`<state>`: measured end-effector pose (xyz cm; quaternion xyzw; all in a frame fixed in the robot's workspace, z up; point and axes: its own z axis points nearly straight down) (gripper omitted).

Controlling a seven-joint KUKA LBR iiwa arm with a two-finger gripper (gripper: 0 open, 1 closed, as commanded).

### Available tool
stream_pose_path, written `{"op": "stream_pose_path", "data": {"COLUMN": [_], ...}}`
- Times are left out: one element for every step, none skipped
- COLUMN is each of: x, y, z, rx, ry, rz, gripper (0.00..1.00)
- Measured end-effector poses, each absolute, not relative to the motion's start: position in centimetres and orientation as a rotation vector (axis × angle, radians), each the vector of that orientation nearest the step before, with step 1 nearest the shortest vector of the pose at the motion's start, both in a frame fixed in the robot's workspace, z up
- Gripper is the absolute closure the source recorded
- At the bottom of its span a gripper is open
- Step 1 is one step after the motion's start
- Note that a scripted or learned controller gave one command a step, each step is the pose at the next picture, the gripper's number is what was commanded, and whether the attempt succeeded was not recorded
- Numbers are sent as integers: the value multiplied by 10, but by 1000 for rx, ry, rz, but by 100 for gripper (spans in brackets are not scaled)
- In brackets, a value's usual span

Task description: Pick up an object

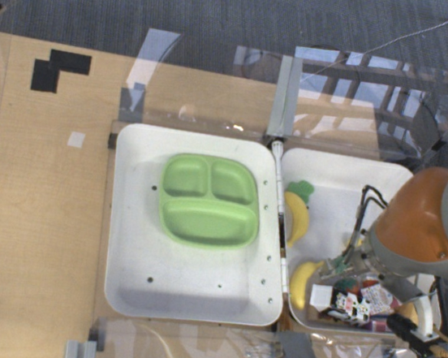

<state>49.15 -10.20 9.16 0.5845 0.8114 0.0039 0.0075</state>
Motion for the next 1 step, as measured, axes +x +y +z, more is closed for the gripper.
{"op": "stream_pose_path", "data": {"x": [507], "y": [-25], "z": [186], "rx": [1929], "ry": [2473], "rz": [8], "gripper": [100]}}
